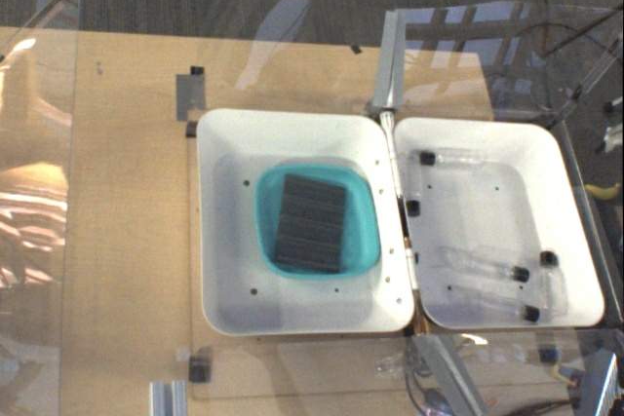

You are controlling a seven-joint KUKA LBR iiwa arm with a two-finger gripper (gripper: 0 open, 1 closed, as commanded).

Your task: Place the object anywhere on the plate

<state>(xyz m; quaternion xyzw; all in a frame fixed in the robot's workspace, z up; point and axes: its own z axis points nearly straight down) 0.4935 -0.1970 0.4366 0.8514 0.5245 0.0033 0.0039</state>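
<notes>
Teal plate (366, 234) in the left bin (224, 209) already carries the dark ribbed block (312, 224) flat across its middle, so my placing looks done.

At the lower right corner I make out a pale grey-blue piece (598, 383), flat-sided, with a small reddish spot beside it; possibly my arm's casing, but too blurred to be sure.
</notes>
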